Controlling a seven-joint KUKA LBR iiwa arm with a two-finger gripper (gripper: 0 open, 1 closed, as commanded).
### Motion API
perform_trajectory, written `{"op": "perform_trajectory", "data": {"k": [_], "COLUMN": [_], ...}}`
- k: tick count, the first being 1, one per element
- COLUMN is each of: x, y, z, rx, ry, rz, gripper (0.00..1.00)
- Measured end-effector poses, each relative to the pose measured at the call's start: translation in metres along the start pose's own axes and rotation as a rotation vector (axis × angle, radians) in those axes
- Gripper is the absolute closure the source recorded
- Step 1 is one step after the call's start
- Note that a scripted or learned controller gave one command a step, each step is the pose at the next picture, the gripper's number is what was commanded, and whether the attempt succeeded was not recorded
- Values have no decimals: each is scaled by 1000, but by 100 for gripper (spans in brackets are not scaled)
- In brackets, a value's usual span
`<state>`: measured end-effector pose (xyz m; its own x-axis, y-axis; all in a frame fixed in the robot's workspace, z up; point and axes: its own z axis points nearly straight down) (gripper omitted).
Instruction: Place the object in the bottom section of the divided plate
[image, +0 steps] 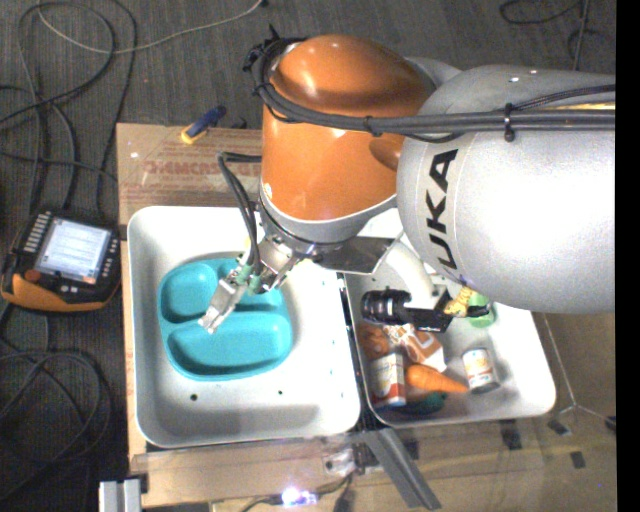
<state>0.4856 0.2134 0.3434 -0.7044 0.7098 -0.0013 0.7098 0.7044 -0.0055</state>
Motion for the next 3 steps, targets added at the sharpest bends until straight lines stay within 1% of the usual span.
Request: {"op": "perform_trajectory", "data": {"k": [1, 2, 3], "x": [-2, -2, 3], "y": [1, 1, 2], "z": [-6, -6, 159], "rx": [7, 7, 4], "ry": [-2, -2, 5], "rz": [2, 2, 79], "gripper": [100, 0, 0]}}
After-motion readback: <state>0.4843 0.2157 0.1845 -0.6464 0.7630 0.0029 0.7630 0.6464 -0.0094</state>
